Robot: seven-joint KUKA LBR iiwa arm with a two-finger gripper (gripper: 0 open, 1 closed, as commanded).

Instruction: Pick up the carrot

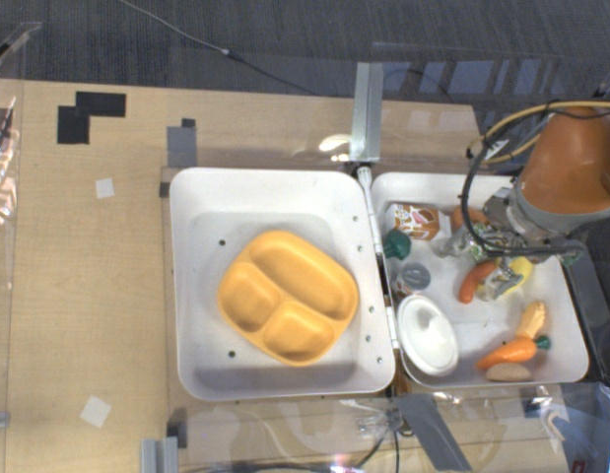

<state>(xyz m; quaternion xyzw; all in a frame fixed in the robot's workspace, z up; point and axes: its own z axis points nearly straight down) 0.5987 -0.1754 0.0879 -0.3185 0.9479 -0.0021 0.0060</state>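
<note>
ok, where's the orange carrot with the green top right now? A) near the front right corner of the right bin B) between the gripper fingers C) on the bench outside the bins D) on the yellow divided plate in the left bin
A: the orange carrot with the green top lies on the floor of the right white bin near its front right corner, apart from the gripper.

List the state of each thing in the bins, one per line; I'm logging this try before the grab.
carrot: lying flat near the right bin's front edge, not held
yellow divided plate: upright in the left bin
white bowl: upright in the right bin
can: lying on its side
sausage: lying flat by the pincer
</note>
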